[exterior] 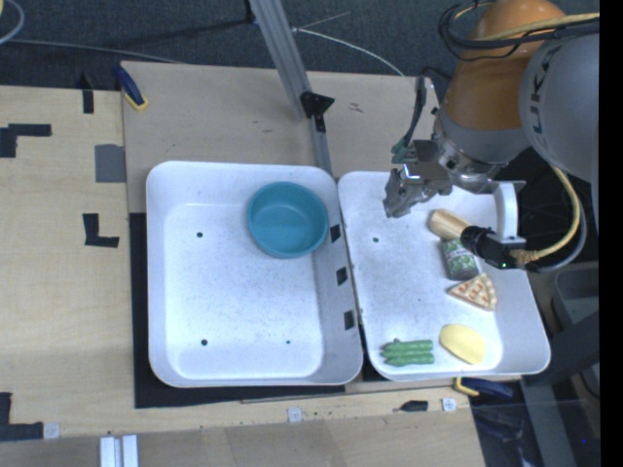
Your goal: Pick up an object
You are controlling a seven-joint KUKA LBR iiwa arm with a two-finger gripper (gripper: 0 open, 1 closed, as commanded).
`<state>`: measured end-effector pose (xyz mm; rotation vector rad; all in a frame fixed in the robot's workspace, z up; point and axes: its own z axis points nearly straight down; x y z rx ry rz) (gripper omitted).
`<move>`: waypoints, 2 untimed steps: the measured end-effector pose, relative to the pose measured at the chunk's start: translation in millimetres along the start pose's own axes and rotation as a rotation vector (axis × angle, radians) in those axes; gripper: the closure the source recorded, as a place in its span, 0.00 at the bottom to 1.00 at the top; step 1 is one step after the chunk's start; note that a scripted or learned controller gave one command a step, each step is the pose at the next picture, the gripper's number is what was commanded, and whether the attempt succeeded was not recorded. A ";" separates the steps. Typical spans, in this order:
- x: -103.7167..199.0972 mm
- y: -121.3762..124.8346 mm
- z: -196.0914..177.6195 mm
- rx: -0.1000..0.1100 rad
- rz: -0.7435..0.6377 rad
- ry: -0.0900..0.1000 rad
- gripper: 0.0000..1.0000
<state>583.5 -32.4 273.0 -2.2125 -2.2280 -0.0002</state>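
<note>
A blue bowl [287,219] sits alone at the far right of the left bin [185,290]. In the right bin [380,280], the gripper [401,198] hovers over bare floor at the far left, its finger state unclear, apparently gripping nothing. The candidates lie right of it and nearer: wooden cylinder [448,224], pizza slice [475,292], green beans [407,352], lemon [461,342].

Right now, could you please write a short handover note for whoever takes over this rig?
Gripper: over the upper left of the right bin, holding nothing visible.
Right bin: wooden-handled brush along the right side, pizza slice below it, green beans and lemon at the near edge.
Left bin: blue bowl at its upper right.
Done: nothing picked.
Left: choose an object, descend, grasp, lift.
</note>
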 end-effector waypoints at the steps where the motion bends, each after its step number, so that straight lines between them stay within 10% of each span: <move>1: 57.3 9.8 3.2 0.000 0.001 -0.002 1.00; 2: 106.3 28.2 26.5 0.002 0.001 -0.001 1.00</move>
